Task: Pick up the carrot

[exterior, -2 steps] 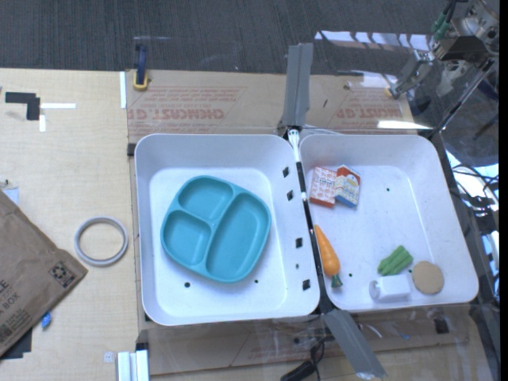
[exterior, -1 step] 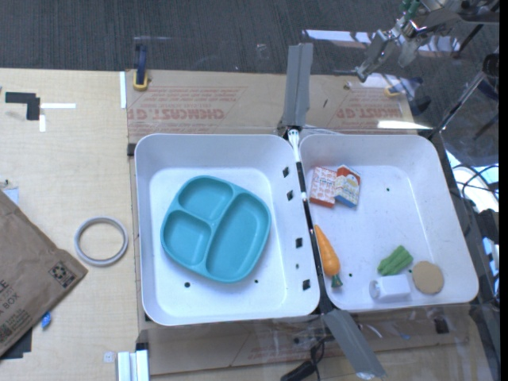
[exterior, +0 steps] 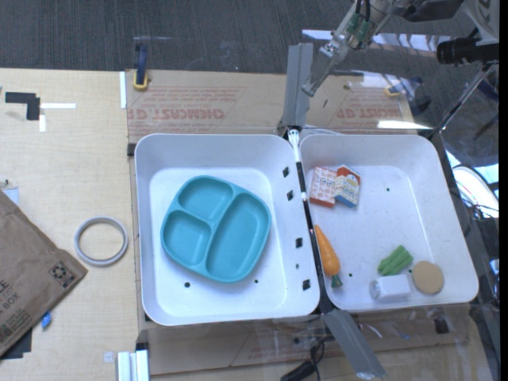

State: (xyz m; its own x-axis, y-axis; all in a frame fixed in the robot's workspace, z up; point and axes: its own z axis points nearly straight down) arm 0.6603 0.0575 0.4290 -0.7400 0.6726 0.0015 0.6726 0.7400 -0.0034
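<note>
The small orange carrot [exterior: 326, 252] lies against the left wall of the right shallow white bin [exterior: 444, 177], lower centre of frame, while the gripper [exterior: 311, 83], top centre-right, hangs above the bench, its state impossible to tell.

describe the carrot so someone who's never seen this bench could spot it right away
Look in the right white bin, along its left wall beside the divider. The carrot lies there, below the small printed carton. It is the only orange, tapered thing, with a dark green stub at its lower end.
</note>
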